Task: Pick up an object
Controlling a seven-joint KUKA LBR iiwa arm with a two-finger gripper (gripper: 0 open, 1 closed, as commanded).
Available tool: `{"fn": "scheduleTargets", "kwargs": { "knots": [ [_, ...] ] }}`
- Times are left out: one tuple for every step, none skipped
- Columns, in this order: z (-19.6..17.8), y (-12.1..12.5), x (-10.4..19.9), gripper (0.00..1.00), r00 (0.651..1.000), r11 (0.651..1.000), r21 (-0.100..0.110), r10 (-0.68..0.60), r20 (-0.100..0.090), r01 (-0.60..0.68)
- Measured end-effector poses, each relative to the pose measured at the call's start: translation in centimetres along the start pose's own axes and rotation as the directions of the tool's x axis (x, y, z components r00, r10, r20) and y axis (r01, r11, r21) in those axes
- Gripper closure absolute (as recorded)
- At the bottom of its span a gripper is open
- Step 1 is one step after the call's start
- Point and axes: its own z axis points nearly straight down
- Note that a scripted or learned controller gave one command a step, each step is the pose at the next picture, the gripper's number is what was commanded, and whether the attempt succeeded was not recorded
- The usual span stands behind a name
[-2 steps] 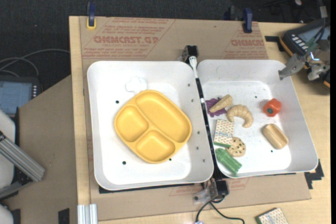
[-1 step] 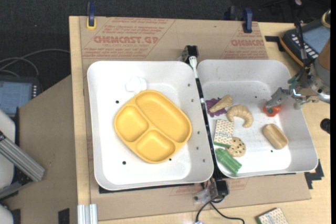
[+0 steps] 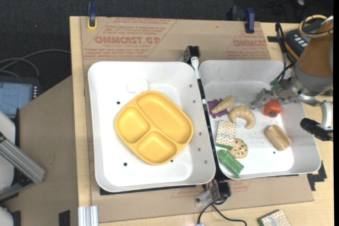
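The claw [image 3: 267, 97] hangs low over the right bin [image 3: 296, 164], its grey fingers spread apart with nothing between them, the tips just beside a small red tomato-like piece [image 3: 272, 108]. To my eye the pick has not happened yet: that red piece sits on the bin floor, near the right wall, and looks the likeliest target. Closing on it and lifting are both left to do. Around it lie a croissant [image 3: 243, 115], a bread roll [image 3: 277, 137], a cookie [image 3: 238, 148] and a purple scrap [image 3: 215, 106]. The left bin [image 3: 106, 164] carries a yellow divided tray [image 3: 153, 127], all on the tabletop [image 3: 79, 114].
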Motion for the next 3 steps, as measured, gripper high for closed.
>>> {"fn": "scheduleTargets", "kwargs": {
  "knots": [
    [-1.3,-0.1,-0.3,1.0,1.0,1.0,-0.002,0.002,0.008,-0.002],
    [-0.2,4.8,6.0,1.0,1.0,1.0,-0.005,0.002,0.013,-0.002],
    [-10.3,1.9,13.4,1.0,1.0,1.0,0.0,0.003,0.01,-0.003]
  ]
}}
